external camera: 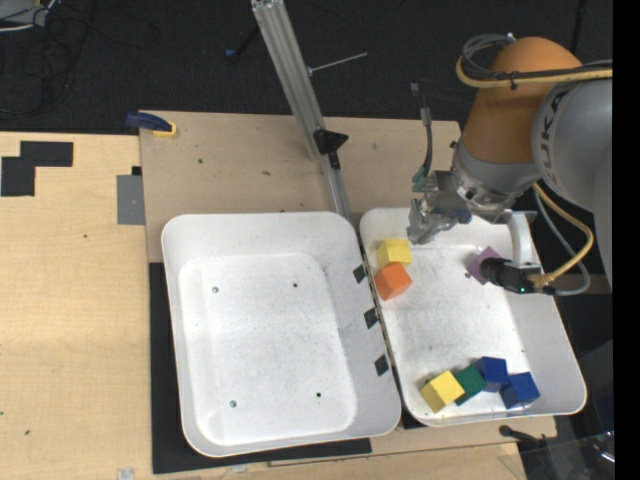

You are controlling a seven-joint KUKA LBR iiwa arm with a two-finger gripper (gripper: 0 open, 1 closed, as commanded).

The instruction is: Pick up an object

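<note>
Gripper [428,224]: hung over the right bin [556,344], at its far left corner; open or closed, I could not tell.
Yellow cube [394,252]: just beside my gripper, by the bin's left wall; no long axis, faces slightly askew.
Orange cube [393,281]: touched the yellow cube's near side.
Near corner: yellow block [437,391], green block [468,380] and two blue blocks [493,370] huddled together.

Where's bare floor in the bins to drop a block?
Left bin: whole floor bare. Right bin: bare middle, between the orange block and the block cluster at the near edge. Crowded: its far-left corner, where the gripper hangs beside the yellow block.
</note>
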